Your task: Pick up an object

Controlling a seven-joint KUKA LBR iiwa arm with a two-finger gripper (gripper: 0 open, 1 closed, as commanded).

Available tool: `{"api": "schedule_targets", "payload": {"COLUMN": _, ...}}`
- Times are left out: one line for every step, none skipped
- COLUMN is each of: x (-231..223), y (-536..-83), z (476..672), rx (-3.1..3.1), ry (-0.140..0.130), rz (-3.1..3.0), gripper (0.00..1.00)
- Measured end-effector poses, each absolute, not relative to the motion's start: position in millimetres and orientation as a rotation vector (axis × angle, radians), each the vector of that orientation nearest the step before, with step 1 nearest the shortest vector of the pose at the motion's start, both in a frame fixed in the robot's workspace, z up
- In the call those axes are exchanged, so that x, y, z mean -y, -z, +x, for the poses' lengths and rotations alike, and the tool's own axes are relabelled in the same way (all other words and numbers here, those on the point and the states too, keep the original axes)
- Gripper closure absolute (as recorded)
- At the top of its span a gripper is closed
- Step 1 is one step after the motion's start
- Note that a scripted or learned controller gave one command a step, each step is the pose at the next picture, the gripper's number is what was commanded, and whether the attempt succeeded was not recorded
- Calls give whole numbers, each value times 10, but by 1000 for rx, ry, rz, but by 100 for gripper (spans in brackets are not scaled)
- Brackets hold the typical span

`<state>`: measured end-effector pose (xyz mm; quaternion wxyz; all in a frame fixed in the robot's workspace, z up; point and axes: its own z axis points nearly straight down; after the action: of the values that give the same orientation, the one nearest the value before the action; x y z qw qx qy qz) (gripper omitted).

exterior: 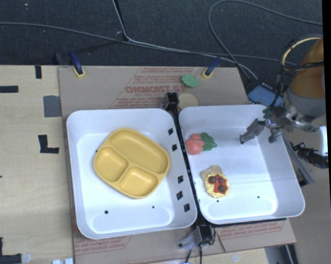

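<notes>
Two toy foods [200, 143], one yellow tray [132, 163]

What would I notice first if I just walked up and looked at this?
Probably the big yellow plastic plate with three compartments, lying in the left white bin. Next, the two toy foods in the right white bin: a red strawberry with a green leafy top near its left wall, and below it a small yellow pizza slice with red toppings. The robot's gripper hovers at that bin's upper right, holding nothing.
</notes>
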<state>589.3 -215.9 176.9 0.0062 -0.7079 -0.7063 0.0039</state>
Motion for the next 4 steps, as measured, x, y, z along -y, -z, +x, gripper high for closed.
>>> {"api": "schedule_targets", "payload": {"x": 2157, "y": -1846, "z": 5929, "rx": 2222, "ry": -1, "rz": -2219, "gripper": 0}}
{"api": "schedule_targets", "payload": {"x": 2156, "y": -1412, "z": 5924, "rx": 2221, "ry": -6, "rz": -2217, "gripper": 0}}
{"api": "schedule_targets", "payload": {"x": 2147, "y": -879, "z": 5919, "rx": 2223, "ry": -4, "rz": -2219, "gripper": 0}}
{"api": "schedule_targets", "payload": {"x": 2145, "y": -1012, "z": 5929, "rx": 2226, "ry": -2, "rz": -2220, "gripper": 100}}
